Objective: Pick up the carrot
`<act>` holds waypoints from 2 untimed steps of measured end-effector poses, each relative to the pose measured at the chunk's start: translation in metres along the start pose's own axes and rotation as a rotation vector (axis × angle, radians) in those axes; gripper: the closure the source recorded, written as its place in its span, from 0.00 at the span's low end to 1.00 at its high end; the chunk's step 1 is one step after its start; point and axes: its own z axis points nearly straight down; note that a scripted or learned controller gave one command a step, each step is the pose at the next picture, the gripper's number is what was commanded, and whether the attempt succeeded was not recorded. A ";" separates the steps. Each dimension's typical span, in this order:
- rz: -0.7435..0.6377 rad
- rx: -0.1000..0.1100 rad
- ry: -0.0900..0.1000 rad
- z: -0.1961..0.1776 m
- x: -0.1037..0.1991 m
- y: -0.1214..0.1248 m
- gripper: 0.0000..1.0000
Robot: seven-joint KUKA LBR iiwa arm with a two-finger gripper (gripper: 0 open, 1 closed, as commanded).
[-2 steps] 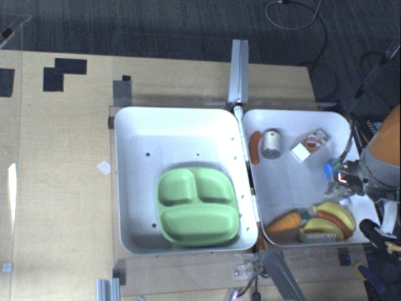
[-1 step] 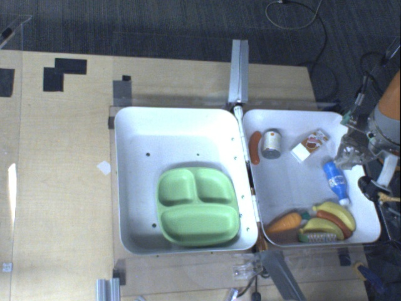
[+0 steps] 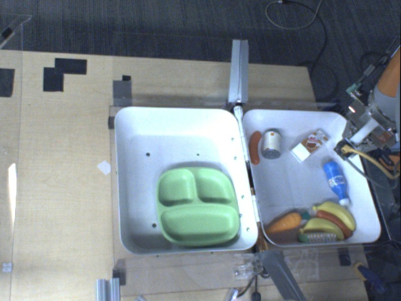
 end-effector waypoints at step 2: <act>-0.100 0.002 -0.001 0.042 0.014 0.001 1.00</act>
